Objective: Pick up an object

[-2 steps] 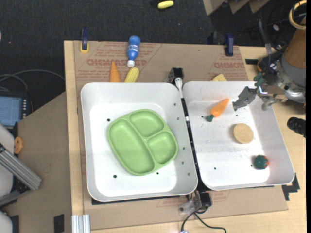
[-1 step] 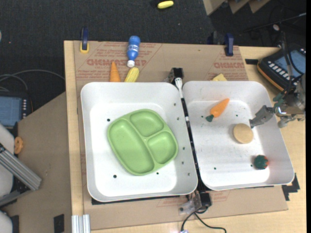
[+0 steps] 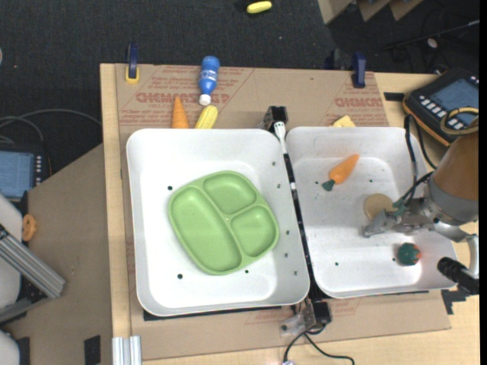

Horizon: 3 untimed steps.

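We see the grey metal claw low inside the right white plastic bin, and that bin is our landmark. We cannot tell what the claw is doing with its tips, because they are small and blurry. The claw sits just beside a round tan disc near the middle of the bin. A small dark green ball lies a little nearer the bin's front edge, on the arm's side. An orange toy carrot with a green end lies toward the back of the bin, apart from the claw.

Left of our bin, touching it, is the left white plastic bin, holding a light green plate with three parts. Behind that one, on the brown cardboard sheet over the bench, we see a blue and white toy bottle, a yellow toy corn and a small orange cone. Beyond the bench is dark carpet with a yellow thing on it.
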Each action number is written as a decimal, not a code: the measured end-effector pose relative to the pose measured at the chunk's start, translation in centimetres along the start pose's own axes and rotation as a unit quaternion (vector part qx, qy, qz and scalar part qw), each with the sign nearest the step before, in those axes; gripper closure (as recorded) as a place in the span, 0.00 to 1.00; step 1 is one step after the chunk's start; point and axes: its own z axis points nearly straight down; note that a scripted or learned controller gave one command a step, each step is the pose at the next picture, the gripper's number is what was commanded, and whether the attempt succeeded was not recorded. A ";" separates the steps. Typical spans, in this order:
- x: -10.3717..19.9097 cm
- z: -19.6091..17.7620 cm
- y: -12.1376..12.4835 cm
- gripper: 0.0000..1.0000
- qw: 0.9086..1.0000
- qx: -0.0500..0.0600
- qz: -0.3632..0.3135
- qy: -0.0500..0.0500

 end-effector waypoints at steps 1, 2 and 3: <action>4.3 -0.6 7.3 0.00 1.000 -0.005 -0.005 -0.001; 4.0 -1.6 7.0 1.00 1.000 -0.004 -0.002 -0.001; 11.3 -0.5 13.2 1.00 1.000 -0.005 -0.006 0.001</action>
